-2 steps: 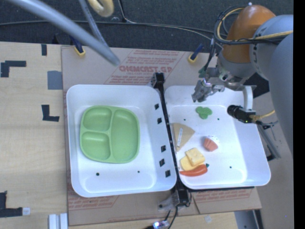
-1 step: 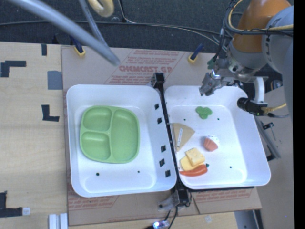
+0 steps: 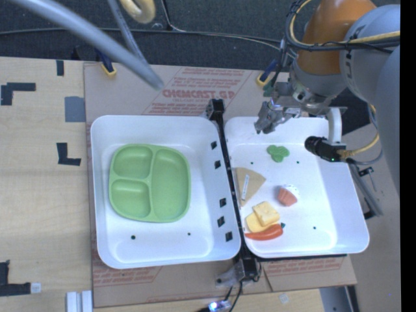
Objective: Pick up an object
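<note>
My gripper [image 3: 265, 123] hangs over the far left part of the right bin [image 3: 338, 200], with nothing seen between its fingers. A small green piece [image 3: 278, 153] lies just in front of it and to its right. Nearer the front lie a tan wedge [image 3: 248, 182], a red and white strawberry-like piece [image 3: 287, 195], a yellow cheese block [image 3: 265, 213] and a red chili [image 3: 264, 233]. All of these rest on the bin floor, apart from the gripper.
The left bin [image 3: 117, 239] holds a green divided plate [image 3: 149, 182]. A black divider with clips [image 3: 224, 181] runs between the bins. The arm's orange band [image 3: 331, 18] and cables [image 3: 325, 148] stand over the right bin's far edge.
</note>
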